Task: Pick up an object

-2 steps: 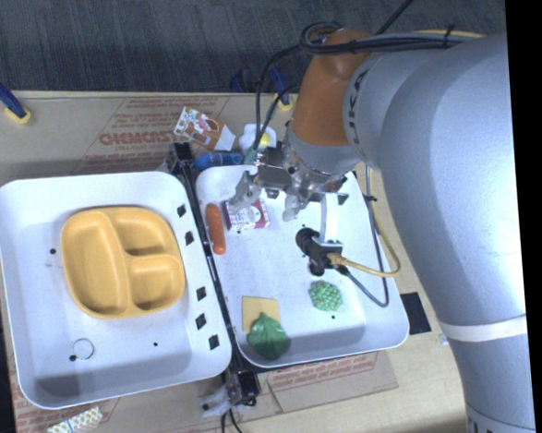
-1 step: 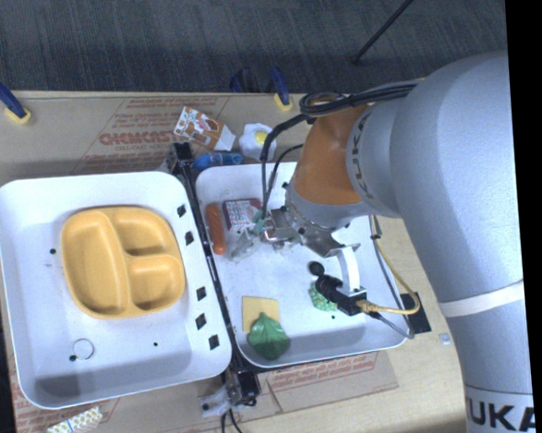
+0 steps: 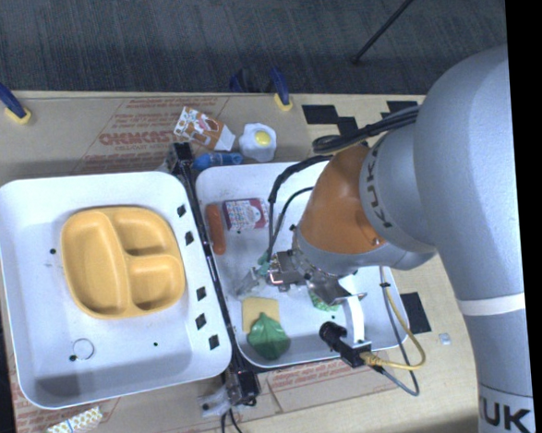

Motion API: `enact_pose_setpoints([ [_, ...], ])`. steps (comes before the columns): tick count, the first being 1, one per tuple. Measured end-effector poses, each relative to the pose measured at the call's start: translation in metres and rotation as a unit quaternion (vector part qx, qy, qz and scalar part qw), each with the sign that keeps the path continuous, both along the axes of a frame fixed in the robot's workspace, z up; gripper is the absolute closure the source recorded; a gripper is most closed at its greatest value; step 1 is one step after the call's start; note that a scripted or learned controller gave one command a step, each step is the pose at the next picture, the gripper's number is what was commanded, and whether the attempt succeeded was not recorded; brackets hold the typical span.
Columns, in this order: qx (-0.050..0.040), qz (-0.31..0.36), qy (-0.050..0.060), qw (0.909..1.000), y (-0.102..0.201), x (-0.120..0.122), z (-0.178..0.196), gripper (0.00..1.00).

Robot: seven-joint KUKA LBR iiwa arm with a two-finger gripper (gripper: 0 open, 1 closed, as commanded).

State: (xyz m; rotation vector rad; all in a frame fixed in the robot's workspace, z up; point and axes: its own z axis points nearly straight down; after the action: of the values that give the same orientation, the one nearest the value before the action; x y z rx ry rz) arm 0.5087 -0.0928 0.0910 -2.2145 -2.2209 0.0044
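Arm [image 3: 454, 189] is reaching in from the right, taking up most of that side, orange band [image 3: 340, 211] sitting over the right bin [image 3: 391, 341]. Gripper [image 3: 280, 273] is hanging low inside that bin, about mid-bin, wrist blocking the view of the tips, so I cannot tell if it's spread, pressed together or pinching anything.

Left bin [image 3: 25, 274] is holding a yellow tray [image 3: 121, 260] with compartments, lying flat in its upper middle part.

Right bin contents: red-white packet [image 3: 243, 213] near the far wall, orange stick [image 3: 215, 227] just beside it on the left, yellow slab [image 3: 261, 311] toward the near wall with a green lump [image 3: 267, 336] touching its near edge. Something clear and crinkled [image 3: 250, 279] is lying just left of the gripper; can't tell if they're touching. Small green bit [image 3: 325, 300] is peeking out under the wrist.

Outside the bins, on the bench [image 3: 80, 132] past the far edge: printed carton [image 3: 195, 126], blue item [image 3: 216, 159], white-yellow cup [image 3: 258, 140]. Blue clamps [image 3: 8, 100] are gripping the far edge.
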Motion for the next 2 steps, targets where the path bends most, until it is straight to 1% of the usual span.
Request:
enact_pose_setpoints([
  [1,0.0,-0.01,0.0,0.9999,0.0015,-0.0332,0.0,0.0],
  [2,-0.0014,-0.064,-0.002,0.998,-0.0001,-0.0328,0.0002,0.0],
])
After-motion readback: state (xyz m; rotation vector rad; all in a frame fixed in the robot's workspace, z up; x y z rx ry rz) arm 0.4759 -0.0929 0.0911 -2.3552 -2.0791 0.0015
